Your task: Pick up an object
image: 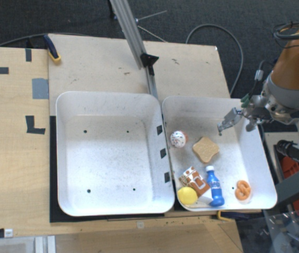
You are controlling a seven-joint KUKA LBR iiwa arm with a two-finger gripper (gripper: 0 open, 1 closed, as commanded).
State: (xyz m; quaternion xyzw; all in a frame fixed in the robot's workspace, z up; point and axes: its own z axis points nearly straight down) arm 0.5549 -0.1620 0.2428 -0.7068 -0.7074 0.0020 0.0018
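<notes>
We're over the right bin (255, 157) now, gripper (228, 121) hanging above its far right corner, jaws apart and empty. The toast slice (206, 149) lies mid-bin, clear of the speckled ball (177, 139). We should centre over the toast, descend straight, then close on its edges.

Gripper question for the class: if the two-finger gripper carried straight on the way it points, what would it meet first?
The gripper points down and left, so probably the bare floor of the right-hand white bin, just above the tan bread-like slice; depth is unclear.
</notes>
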